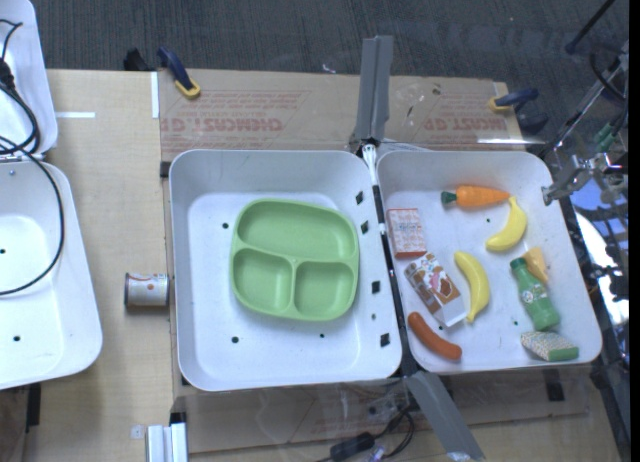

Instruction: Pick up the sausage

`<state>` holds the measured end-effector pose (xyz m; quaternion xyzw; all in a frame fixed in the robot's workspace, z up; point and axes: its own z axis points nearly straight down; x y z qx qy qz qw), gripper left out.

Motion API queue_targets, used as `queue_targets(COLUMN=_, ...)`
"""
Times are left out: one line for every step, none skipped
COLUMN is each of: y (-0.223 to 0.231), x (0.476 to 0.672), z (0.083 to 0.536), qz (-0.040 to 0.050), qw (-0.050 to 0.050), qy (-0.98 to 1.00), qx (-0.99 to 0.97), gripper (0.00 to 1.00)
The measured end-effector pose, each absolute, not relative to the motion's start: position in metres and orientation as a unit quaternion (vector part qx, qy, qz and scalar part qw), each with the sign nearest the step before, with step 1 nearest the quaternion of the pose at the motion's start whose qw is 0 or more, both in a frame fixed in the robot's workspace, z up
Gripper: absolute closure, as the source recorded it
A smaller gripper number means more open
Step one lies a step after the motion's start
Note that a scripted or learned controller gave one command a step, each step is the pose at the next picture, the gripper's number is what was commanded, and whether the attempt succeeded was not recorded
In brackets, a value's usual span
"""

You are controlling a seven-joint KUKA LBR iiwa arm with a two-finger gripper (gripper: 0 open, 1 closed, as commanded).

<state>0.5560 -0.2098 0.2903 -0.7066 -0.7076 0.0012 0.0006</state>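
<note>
Sausage [434, 336] lies untouched at right bin's [575, 250] front-left corner (pre-reach step); next move needs descent over it.

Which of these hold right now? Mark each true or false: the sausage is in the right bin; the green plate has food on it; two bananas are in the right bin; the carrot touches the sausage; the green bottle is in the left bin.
1. The sausage lies in the right bin: true.
2. The green plate has food on it: false, its compartments are bare.
3. Two bananas lie in the right bin: true.
4. The carrot touches the sausage: false, they lie far apart.
5. The green bottle is in the left bin: false, right bin.
</note>
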Motion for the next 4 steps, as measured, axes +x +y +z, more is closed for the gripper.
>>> queue_targets(y=-0.192, x=0.527, z=0.183, qz=0.0005, qw=0.001, qy=-0.793, qx=-0.609, gripper=0.0)
queue_targets(y=-0.126, x=0.5, z=0.169, qz=0.001, qw=0.001, qy=-0.768, qx=-0.64, gripper=0.0)
queue_targets(y=-0.067, x=0.477, z=0.191, qz=0.0014, qw=0.001, qy=-0.649, qx=-0.761, gripper=0.0)
queue_targets(y=-0.018, x=0.478, z=0.19, qz=0.0017, qw=0.0, qy=-0.474, qx=-0.881, gripper=0.0)
